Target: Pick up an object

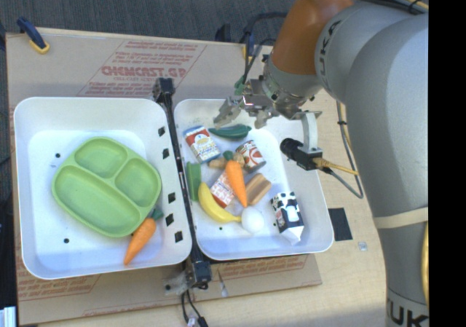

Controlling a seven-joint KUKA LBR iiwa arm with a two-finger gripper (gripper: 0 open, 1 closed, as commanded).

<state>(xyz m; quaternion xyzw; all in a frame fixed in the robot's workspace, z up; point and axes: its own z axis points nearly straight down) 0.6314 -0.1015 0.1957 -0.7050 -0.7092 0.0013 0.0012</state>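
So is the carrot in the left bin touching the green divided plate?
Touching. The camera view shows the carrot with its top end tucked against the lower right rim of the green plate, with no white bin floor visible between them.

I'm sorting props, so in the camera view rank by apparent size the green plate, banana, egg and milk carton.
1. green plate
2. banana and milk carton, too alike to rank
3. egg
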